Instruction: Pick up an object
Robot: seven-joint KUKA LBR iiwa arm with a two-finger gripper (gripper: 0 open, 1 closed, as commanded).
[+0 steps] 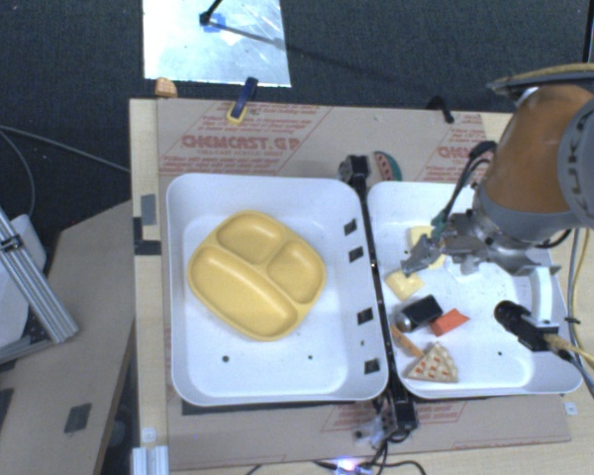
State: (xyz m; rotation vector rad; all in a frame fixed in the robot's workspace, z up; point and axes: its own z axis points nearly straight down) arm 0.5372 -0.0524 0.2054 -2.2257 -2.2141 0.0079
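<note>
cardboard-topped bench held two white bins (pixel 277 389). gripper (pixel 423 256) hung over pale yellow cheese wedge (pixel 404 284) in right bin; finger state unclear. wedge prob light, rigid, slick; grip flat sides.

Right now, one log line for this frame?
arm: over right bin | gripper: above pale yellow pieces | grasp: none seen | left bin: yellow divided plate

The bins (pixel 267 191) look like smooth, slightly glossy white plastic. The yellow tray (pixel 256 274) is matt plastic. Under them lies printed brown cardboard (pixel 307 137); beyond it, a shiny foil-like sheet (pixel 216 28) on dark carpet (pixel 59 57).
</note>
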